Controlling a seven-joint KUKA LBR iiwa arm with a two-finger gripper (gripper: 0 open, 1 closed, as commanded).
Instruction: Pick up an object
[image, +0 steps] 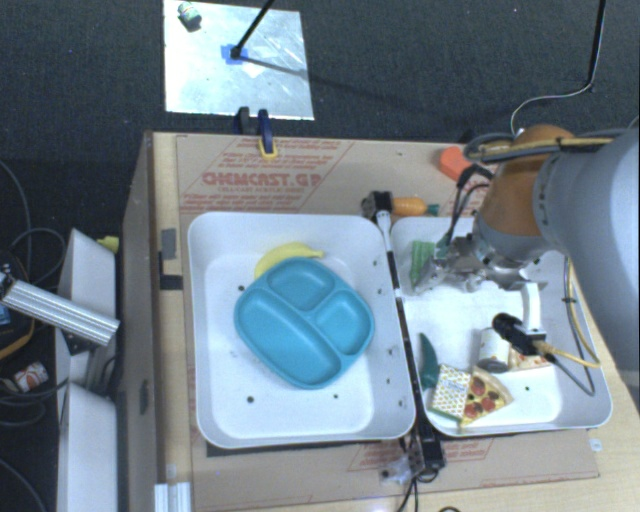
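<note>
In the left bin (215, 400) a blue divided plate (304, 322) sits at centre, a yellow piece (285, 256) peeking out at its 12 o'clock. Over to the right bin (580, 405): a pizza slice toy (470, 393) at 6 o'clock, a green item (420, 262) at 10 o'clock. The gripper (455, 268) is down beside it, but whether it is spread or pinching, I cannot tell.

Even overhead light, fairly bright. Glare on the shiny silver foil sheet (238, 62), upper left of frame. Two shallow white bins (225, 400) slightly washed out. Soft shadows; grey arm (590, 215) at right blurred.
</note>
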